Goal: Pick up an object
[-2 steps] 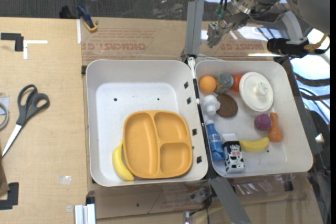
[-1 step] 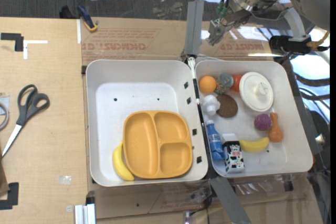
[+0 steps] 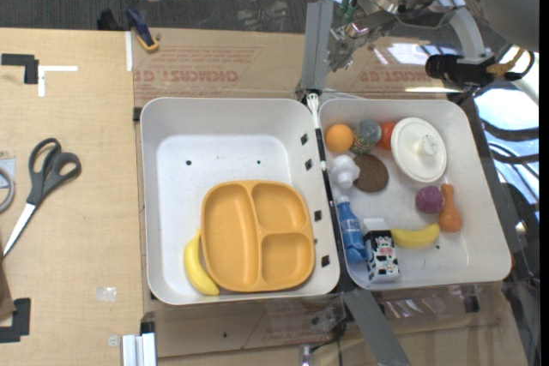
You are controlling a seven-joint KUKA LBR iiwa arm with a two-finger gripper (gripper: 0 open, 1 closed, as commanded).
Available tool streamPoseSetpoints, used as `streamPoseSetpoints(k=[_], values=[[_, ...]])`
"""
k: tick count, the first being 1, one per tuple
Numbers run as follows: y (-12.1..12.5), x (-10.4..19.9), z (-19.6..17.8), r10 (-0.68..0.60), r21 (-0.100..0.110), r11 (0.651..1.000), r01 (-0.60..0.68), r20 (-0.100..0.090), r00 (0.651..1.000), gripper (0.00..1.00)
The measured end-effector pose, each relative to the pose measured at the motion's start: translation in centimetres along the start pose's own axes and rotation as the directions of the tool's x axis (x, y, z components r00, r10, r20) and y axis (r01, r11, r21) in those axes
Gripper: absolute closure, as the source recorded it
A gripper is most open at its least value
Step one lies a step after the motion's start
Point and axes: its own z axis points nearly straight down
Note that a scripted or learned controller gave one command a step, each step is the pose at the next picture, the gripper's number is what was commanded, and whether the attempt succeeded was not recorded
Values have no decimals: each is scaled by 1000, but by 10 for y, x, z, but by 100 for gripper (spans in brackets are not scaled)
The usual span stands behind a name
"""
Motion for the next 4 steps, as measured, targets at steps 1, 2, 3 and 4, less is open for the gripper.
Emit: streamPoseSetpoints(k=[1,2,3,4], values=[[7,12,35,89,4,996,-89,-2,996,100],[8,11,26,87,4,996,-87,1,996,100],[8,11,18,85,5,996,-85,3,996,100],[9,10,9,83,4,997,-83,6,997,100]])
